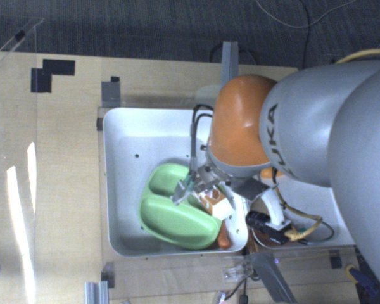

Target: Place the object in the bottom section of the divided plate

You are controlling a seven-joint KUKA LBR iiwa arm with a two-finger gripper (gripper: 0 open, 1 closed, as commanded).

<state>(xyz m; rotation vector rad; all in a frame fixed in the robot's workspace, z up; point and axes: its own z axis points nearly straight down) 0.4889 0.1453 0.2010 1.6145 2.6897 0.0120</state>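
A light green divided plate (177, 223) lies in the left white bin (123, 170), toward its right side. It has a smaller section at the top and a larger one at the bottom. My gripper (191, 192) hangs over the plate's right edge, near the ridge between the two sections. A small orange-brown and white object (211, 201) sits just right of the gripper's metal parts, and I cannot tell whether it is held. The arm's orange band and grey body hide the space above it.
An orange, carrot-like piece (223, 238) lies against the left bin's lower right corner, beside the plate. The arm covers most of the right bin, where a dark round rim (261, 236) peeks out. The left half of the left bin is bare white floor.
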